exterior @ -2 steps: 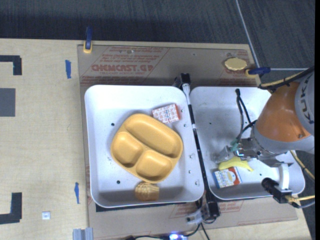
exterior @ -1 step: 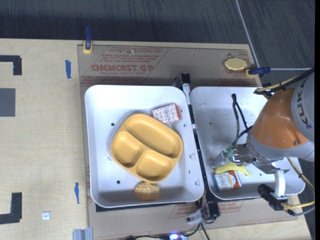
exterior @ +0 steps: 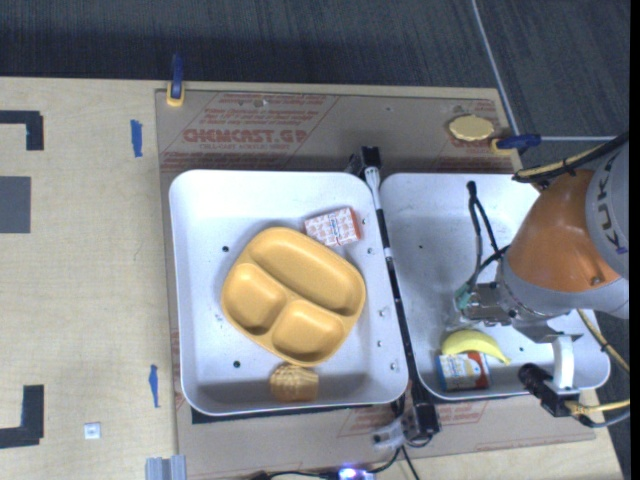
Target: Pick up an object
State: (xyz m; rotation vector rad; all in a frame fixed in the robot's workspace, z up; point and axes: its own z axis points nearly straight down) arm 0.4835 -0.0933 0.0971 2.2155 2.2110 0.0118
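In the right bin (exterior: 430,228) a yellow banana (exterior: 474,344) lies near the front wall, with a small red and white carton (exterior: 464,370) just in front of it. The arm's wrist, grey with an orange band, hangs over the right bin's right half, and the gripper (exterior: 480,308) sits just behind the banana. Its fingertips are hidden under the wrist body. In the left bin (exterior: 190,268) rest a yellow three-compartment plate (exterior: 292,293), a small red and white packet (exterior: 333,227) behind it, and a round tan cookie-like item (exterior: 294,381) in front of it.
Both bins stand on a cardboard sheet (exterior: 260,128) on a light wooden bench. A tan disc (exterior: 471,128) lies on the cardboard behind the right bin. Black cables run over the right bin's back half and along its front right corner.
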